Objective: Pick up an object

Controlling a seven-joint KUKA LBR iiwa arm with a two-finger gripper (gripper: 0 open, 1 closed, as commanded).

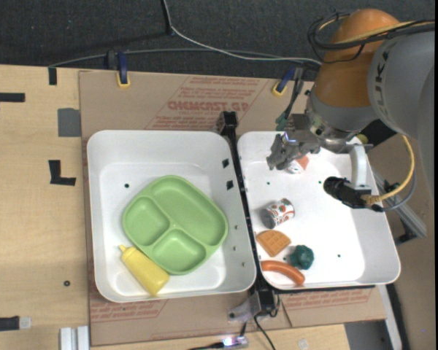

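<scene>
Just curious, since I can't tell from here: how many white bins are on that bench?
2. The left bin holds a green plate and a yellow bottle; the right bin sits beside it, holding small toy foods below the claw.

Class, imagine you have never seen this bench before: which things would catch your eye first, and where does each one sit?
The big green divided plate in the left bin stands out most, with a yellow bottle lying at its lower left edge. Next is the grey arm with its orange band, reaching in from the right over the top of the right bin. Below it lie a small can, a waffle, a dark green toy and a hot dog.
</scene>
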